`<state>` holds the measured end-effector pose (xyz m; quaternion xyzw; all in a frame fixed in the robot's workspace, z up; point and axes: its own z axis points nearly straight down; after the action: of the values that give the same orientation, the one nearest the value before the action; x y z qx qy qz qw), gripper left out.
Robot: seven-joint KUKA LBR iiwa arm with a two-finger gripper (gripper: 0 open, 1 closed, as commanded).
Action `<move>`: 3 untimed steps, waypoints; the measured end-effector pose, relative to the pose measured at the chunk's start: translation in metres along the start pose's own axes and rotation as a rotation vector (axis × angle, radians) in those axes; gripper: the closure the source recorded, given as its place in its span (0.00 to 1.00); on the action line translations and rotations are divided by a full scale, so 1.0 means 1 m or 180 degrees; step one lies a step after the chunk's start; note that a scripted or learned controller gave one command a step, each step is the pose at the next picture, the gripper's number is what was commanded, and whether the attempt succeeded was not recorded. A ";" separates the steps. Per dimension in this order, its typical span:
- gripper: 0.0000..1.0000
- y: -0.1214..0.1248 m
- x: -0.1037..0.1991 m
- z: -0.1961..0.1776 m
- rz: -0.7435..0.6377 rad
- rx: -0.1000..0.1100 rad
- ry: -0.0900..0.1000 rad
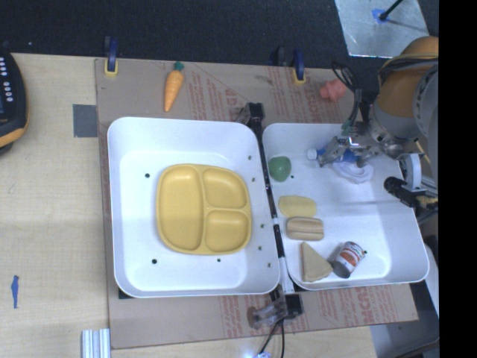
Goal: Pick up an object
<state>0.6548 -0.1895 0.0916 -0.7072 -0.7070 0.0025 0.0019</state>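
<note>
Two shallow white bins sit side by side on the bench: the left bin [127, 274] carries a yellow divided plate [203, 208], broad, stiff and hard to pinch except at its rim. The right bin [406, 263] holds the graspable items along its left wall and near corner. Largest to smallest: a tan bun-shaped piece [305, 228] and a pale yellow piece [297, 204], both probably light and slightly yielding, best taken across their short width; a tan wedge [314, 263], light, with sloped faces that may slip; a small can [347, 259] lying tilted, rigid, smooth, likely to roll; a green ball-like piece [279, 168], touching the left wall. The pincer [344, 152] hangs over the far edge; its opening cannot be determined.
</note>
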 end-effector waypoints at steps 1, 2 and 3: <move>0.00 0.002 0.035 -0.024 -0.0020 -0.0013 0.0007; 0.00 -0.119 0.086 0.003 -0.0010 0.0036 0.0020; 0.00 -0.125 0.087 0.001 -0.0006 0.0000 0.0005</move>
<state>0.5296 -0.1029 0.0914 -0.7066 -0.7076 0.0019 0.0025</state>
